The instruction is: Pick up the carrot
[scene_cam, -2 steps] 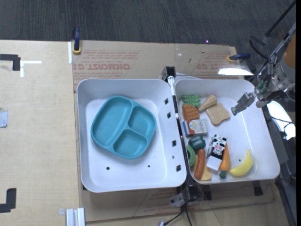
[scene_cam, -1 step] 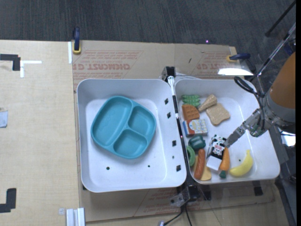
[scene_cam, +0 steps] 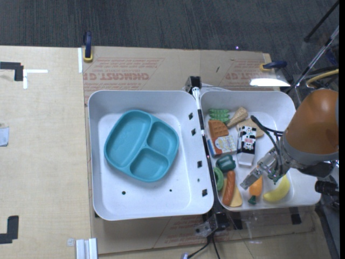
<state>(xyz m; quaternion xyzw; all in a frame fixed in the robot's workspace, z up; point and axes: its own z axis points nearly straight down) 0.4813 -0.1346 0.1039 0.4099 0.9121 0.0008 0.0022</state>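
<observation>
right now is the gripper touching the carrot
Cannot tell: in the camera view the gripper overlaps the carrot, but the slanted angle hides any contact or gap.

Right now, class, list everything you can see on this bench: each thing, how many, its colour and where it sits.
bins: two, white, side by side on the bench
divided plate: one, teal, in the left bin
carrot: one, orange, front of the right bin
banana: one, yellow, right bin's front right
green toy: one, just above the carrot
other toy foods: several, mixed colours, back of the right bin
clamps: two, blue and yellow, on the cardboard's back edge
gripper: one, grey, over the right bin's front
</observation>
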